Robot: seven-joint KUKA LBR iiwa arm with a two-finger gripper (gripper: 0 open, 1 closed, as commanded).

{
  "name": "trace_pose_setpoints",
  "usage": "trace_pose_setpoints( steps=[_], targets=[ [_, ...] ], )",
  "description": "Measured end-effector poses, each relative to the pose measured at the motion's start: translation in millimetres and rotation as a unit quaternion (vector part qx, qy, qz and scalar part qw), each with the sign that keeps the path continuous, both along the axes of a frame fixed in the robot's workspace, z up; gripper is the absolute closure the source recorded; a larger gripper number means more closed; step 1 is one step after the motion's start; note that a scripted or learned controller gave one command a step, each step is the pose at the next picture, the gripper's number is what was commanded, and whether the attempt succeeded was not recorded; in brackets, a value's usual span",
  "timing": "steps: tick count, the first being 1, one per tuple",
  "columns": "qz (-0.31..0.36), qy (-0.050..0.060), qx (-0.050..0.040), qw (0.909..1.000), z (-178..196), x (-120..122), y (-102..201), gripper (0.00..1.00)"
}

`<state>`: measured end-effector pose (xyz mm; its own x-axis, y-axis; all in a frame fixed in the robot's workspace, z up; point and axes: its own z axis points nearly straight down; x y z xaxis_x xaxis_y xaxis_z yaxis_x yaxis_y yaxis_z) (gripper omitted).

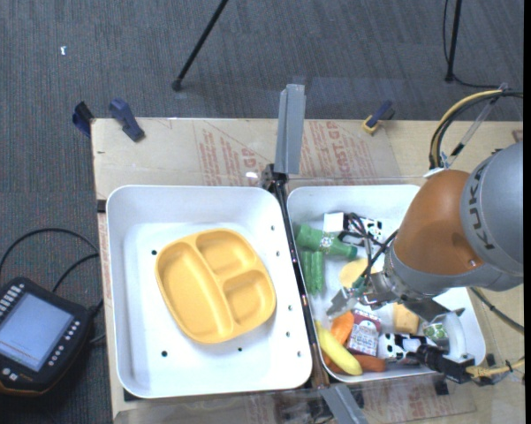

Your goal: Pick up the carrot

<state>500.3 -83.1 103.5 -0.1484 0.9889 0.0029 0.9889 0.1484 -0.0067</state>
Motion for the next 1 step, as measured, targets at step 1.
trace_pose_setpoints(
  steps=[1],
  targets=[
    [0.197,-0.002,0.0015,0.9804,-17.2,1.2,-27.0,0.00]
  ],
)
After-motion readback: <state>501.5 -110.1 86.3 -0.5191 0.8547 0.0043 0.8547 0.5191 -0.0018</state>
